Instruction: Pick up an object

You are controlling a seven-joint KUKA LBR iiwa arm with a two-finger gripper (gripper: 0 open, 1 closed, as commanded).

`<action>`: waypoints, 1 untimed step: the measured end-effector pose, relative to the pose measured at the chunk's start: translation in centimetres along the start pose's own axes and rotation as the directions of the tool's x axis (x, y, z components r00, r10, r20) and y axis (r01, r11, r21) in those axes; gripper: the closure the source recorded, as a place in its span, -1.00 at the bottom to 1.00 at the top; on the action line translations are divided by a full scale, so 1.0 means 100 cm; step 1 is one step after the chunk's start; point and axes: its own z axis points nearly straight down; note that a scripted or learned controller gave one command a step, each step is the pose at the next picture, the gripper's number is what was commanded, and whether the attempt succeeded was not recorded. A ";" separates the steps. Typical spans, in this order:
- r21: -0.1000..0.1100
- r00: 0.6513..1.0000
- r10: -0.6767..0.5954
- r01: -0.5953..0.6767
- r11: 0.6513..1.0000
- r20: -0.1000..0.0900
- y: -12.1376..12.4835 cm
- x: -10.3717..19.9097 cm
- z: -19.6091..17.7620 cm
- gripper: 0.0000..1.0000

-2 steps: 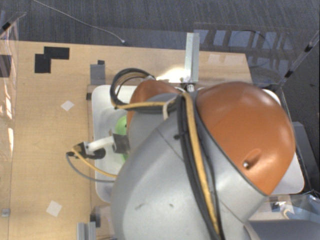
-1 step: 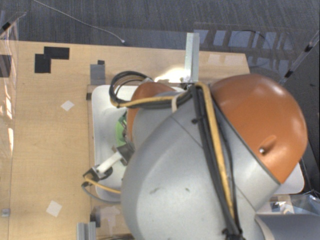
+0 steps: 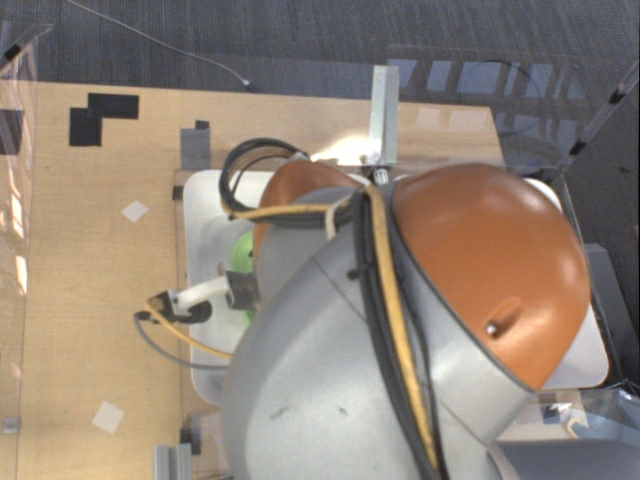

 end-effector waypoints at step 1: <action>0.007 0.912 -0.409 0.409 0.912 0.016 0.001 -0.003 0.001 1.00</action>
